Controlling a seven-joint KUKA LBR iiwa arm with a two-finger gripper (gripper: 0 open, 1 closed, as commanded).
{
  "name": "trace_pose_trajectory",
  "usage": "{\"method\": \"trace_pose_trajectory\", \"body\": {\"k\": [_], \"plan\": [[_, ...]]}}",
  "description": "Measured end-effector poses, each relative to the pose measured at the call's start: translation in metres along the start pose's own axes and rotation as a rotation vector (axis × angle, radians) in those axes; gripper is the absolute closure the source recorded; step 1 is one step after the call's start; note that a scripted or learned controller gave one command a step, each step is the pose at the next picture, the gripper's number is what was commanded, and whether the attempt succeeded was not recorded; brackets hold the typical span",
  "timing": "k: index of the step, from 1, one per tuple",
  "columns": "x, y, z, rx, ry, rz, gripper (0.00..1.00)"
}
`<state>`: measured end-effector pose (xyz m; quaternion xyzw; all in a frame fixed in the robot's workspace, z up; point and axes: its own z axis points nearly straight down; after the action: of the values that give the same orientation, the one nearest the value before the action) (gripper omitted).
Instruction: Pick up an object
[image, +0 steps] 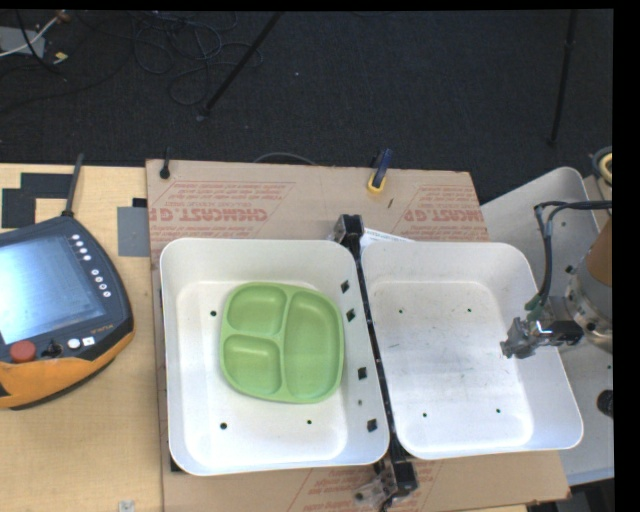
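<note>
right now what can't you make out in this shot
- Gripper, camera view: small and dark at the right bin's right wall; whether it is open or shut is too small to tell.
- Arm: cut off by the right edge, so its pose is unknown.
- Underside of the green tray in the left bin: hidden by the tray itself.
- Pendant: cut off at the left edge, screen text too blurred to read.
</note>
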<state>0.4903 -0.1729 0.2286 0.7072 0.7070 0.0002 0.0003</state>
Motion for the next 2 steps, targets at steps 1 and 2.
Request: {"method": "trace_pose_trajectory", "body": {"k": [1,2], "plan": [[0.053,0.015,-0.009,0.001,0.003,-0.005,1.00],[0.100,0.040,-0.002,0.003,0.002,-0.005,1.00]]}}
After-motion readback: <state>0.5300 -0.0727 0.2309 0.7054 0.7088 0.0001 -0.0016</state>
